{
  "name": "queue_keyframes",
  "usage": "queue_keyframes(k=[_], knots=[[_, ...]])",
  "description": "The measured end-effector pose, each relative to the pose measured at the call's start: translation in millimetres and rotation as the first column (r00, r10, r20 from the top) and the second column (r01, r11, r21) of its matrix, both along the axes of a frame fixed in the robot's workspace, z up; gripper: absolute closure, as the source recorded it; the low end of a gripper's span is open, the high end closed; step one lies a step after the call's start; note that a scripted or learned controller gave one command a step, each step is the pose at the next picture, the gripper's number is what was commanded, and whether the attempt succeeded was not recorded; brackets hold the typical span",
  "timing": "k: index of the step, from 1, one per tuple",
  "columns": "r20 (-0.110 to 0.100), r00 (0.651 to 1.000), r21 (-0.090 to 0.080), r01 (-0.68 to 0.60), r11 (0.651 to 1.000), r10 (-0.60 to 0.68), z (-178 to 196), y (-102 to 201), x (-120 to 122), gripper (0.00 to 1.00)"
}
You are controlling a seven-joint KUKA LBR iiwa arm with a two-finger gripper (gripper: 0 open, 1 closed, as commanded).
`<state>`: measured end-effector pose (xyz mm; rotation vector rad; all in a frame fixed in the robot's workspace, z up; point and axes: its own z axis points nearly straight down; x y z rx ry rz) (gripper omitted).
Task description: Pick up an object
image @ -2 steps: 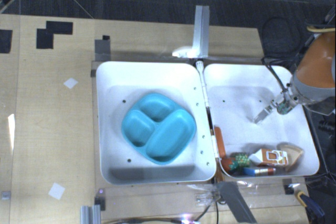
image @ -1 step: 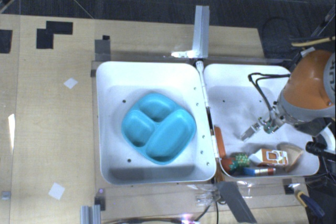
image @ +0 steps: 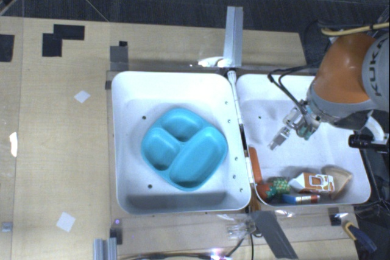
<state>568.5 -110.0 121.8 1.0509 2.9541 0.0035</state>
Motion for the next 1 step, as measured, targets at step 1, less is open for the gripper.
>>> queue_keyframes(k=[1], knots=[[0.008,0.965,0.003,0.261,0.965,-0.261,-31.9,-32.6,-67.7,0.0]])
